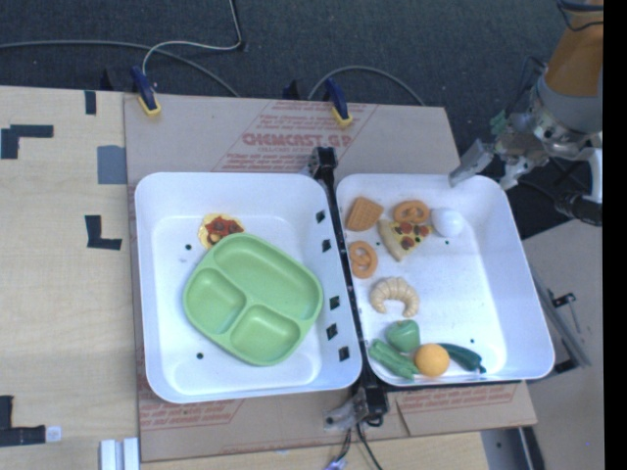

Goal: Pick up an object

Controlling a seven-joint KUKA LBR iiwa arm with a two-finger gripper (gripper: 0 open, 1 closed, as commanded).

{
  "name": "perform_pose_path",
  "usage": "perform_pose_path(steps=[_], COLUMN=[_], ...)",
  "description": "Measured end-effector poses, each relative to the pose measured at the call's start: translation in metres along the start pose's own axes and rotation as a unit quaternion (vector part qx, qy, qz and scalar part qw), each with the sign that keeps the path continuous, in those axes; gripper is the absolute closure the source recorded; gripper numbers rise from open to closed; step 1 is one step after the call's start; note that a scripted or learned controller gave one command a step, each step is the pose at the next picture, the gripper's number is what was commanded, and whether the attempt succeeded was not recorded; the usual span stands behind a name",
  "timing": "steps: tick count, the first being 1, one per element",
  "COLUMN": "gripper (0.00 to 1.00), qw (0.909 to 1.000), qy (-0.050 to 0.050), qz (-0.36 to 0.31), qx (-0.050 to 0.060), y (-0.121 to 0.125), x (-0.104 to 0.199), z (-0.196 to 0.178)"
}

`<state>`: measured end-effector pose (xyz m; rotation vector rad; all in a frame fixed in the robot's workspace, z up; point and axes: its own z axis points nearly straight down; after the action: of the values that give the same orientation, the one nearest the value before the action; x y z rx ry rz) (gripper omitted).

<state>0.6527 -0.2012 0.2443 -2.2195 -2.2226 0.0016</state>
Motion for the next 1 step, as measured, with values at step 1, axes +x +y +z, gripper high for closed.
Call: perform_pose_path(steps=[1], gripper=[0.0], qw=[1.0], qy=[0.0], qz=[-0.001], qx=[-0.001], y=[-0.0235], x=[0.0769], z=[0.157])
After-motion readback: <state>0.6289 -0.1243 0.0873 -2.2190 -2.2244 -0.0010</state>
